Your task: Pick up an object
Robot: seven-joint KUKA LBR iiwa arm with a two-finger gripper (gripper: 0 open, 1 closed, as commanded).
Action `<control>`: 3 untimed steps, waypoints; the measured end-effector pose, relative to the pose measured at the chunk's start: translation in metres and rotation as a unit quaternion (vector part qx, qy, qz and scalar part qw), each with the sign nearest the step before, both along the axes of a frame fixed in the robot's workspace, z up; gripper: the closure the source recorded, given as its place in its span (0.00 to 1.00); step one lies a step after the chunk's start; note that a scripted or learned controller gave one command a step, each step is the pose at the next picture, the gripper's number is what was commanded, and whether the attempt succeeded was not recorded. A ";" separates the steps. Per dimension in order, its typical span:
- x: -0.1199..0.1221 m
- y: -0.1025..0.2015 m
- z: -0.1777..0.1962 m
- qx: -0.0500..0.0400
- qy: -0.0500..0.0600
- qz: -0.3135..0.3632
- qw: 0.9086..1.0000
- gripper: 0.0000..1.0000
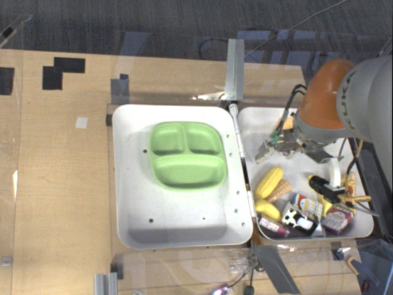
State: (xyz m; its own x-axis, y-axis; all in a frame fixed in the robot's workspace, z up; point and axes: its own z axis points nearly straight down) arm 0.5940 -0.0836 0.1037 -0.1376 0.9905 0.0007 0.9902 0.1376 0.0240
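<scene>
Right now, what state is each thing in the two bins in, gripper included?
Green three-compartment plastic plate: flat in the left white bin, compartments bare.
Yellow corn cob toy: lying in the right white bin, untouched.
Two-finger gripper: low over the right bin, above the corn, holding nothing visible.

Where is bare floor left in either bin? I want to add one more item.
Left bin: bare floor around the green divided plate, widest along the near edge. Right bin: far-left corner bare, up to the claw; its near half is crowded with a corn cob and small toys.
</scene>
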 end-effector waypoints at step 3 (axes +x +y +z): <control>-0.096 -0.004 0.063 -0.001 0.009 -0.062 0.998 1.00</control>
